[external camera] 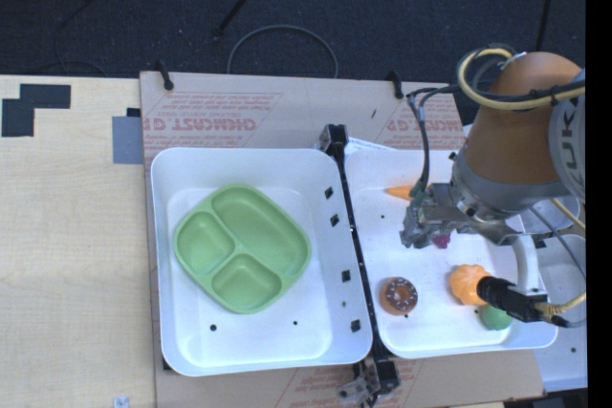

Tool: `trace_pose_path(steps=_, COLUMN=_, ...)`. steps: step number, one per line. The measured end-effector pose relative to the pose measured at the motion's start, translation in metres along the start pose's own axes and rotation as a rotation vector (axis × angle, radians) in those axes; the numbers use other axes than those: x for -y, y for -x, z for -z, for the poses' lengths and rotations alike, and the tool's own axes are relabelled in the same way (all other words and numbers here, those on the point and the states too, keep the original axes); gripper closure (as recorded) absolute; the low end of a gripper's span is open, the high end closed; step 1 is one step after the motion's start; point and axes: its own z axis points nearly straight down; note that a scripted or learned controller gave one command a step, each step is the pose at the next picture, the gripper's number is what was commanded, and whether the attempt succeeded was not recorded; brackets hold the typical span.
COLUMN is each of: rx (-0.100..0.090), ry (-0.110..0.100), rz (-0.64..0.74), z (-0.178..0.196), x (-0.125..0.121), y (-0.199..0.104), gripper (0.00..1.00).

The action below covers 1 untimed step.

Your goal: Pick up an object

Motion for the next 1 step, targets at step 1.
trace_pose_path(steps=1, rx=0.0, ry=0.0, rz=0.002, z=-0.013, x=0.0061, y=-0.0603, gripper=1.0)
